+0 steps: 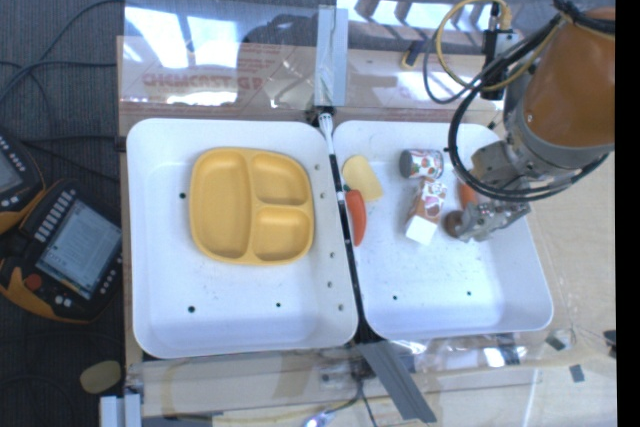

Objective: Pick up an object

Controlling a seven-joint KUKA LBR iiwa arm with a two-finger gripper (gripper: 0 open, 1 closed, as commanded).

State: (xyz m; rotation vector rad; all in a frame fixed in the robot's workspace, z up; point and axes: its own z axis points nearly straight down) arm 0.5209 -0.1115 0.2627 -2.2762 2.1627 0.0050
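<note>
Over the right bin point(520, 300), near its right wall, the claw point(478, 223) hangs low at the end of the grey and orange arm point(560, 105); whether it is spread or closed cannot be told, and nothing can be seen gripped in it. Just left of the claw lies a small carton point(427, 207) with red print on white, its long axis running from the bin's far side toward the near side, slightly slanted, its white end nearest the camera. Any writing on it is too small to read. Just beyond the carton, toward the bin's far wall, a small can point(424, 163) with a red and white label lies on its side, long axis across the bin. Farther left of the carton, close to the divider between the bins, a yellow piece point(363, 178) touches an orange carrot-like piece point(356, 215) that points along the divider. Beyond the divider, the left bin point(160, 315) holds a yellow divided plate point(252, 205) with three compartments
</note>
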